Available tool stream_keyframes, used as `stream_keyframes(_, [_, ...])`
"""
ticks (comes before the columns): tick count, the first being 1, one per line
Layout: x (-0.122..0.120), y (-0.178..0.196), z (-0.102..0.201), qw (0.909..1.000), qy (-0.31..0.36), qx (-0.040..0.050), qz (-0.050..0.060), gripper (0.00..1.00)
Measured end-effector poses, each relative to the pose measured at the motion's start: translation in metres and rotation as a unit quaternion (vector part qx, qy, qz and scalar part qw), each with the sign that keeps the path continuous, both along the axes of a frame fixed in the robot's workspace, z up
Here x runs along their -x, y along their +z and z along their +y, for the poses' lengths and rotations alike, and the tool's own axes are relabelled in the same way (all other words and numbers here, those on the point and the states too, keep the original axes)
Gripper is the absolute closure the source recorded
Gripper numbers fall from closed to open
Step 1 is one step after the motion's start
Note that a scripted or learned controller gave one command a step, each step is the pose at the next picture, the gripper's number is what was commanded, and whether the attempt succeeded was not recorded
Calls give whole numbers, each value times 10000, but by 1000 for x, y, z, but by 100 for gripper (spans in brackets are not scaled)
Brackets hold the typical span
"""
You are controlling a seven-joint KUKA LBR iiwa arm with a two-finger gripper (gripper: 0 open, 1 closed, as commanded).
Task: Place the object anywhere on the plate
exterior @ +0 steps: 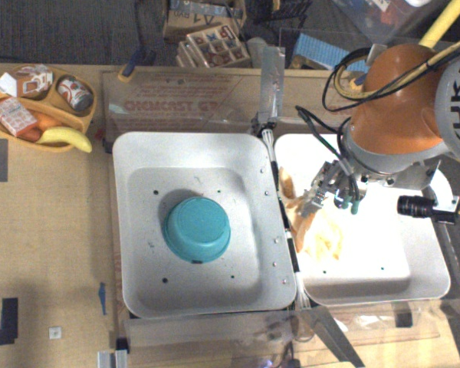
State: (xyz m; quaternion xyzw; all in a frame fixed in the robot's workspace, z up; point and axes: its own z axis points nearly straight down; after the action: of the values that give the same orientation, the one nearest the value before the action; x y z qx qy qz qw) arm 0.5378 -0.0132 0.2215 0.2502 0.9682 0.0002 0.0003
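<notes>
- The left bin [138,159] holds a teal plate [198,228], which looks more like an upturned bowl; it sits a little below the bin's centre, well apart from the walls.
- The right bin [414,282] is strongly lit, so its floor is washed out. A pale yellowish object [324,242] lies on that floor toward the left half (its shape is too bleached to tell).
- An orange-brown object [300,225] lies along the right bin's left wall, slanted, just beside the pale one; a smaller brownish piece [286,184] sits above it against the same wall. I cannot tell whether these are one thing or two.
- The gripper [333,194] hangs over the right bin, just above and to the right of the orange-brown object. Whether the fingers are released or clenched I cannot tell, and nothing is seen between them.
- The arm [399,102] comes in from the right, its orange band bulking over the bin's upper right part.
- Farther back on the tabletop [46,228], at the upper left, a yellow tray [0,117] carries a banana [65,137] and small packets.
</notes>
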Motion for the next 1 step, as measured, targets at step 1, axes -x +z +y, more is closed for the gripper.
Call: stream_keyframes(1, [-9,-11,46,9804,1972,-2,-2,100])
